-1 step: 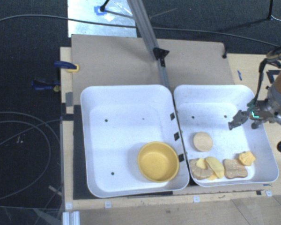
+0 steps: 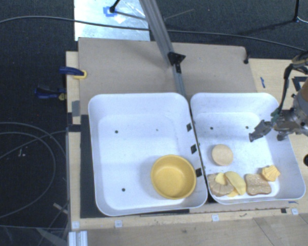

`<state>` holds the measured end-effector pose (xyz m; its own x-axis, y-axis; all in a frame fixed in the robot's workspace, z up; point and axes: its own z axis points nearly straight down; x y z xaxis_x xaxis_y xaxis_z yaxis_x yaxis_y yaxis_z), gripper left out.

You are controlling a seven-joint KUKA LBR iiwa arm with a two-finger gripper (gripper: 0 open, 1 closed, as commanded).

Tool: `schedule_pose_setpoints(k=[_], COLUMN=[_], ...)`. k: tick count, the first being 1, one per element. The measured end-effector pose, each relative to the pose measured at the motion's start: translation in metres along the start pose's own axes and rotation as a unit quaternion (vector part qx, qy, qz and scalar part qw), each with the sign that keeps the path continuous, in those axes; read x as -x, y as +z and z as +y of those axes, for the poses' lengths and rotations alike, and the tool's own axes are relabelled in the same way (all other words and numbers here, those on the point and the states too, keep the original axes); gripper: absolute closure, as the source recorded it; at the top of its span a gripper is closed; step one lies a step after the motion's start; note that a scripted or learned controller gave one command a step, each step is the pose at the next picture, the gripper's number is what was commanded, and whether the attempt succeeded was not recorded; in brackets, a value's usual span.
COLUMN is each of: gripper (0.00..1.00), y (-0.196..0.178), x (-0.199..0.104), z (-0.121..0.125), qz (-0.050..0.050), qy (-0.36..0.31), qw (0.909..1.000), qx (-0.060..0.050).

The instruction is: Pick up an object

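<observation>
The tool point(image 2: 257, 132) hangs over the right bin point(image 2: 231, 104); whether it is spread or pressed together cannot be told. At its seven o'clock lies a round tan disc point(image 2: 222, 155). No writing is legible.

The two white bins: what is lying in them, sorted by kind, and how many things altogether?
Yellow bowl, in the left bin: 1
Round tan disc, in the right bin: 1
Brown toast-like pieces: 2
Yellow pieces: 2, though the cluster at the near edge overlaps and is hard to separate
Total: 6
</observation>
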<state>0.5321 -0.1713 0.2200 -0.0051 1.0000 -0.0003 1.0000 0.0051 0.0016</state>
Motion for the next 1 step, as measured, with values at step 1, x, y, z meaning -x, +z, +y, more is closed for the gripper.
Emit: schedule_pose_setpoints(k=[1], gripper=[0.0], y=[0.0598], x=[-0.005], z=[0.0056], qz=[0.001], qy=[0.001], qw=[1.0], qx=[-0.002])
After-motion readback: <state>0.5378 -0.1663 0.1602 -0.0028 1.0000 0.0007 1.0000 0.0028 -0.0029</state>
